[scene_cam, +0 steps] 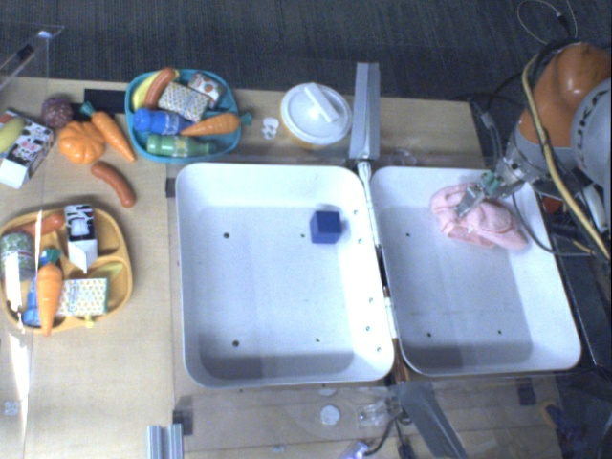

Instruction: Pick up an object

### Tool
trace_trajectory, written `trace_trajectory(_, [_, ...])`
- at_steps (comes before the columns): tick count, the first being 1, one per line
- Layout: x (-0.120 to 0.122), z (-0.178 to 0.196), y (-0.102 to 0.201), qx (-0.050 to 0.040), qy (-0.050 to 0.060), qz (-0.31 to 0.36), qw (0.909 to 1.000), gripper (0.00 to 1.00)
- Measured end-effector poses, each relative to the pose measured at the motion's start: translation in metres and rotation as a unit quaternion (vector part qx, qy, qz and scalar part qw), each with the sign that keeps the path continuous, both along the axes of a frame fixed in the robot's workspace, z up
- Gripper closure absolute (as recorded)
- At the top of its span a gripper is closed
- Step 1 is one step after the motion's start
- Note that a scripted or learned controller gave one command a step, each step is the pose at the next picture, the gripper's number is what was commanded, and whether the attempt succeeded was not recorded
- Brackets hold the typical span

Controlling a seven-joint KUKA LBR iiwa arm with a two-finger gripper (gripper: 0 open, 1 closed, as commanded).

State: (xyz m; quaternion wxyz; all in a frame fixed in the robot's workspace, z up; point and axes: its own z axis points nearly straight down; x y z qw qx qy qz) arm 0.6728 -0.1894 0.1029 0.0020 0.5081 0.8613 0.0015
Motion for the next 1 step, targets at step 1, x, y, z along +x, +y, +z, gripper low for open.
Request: trace_trajectory(1, [-0.0258,0.1101,0.0827,-0.0008,-0.001,0.063,0.9980,1.00])
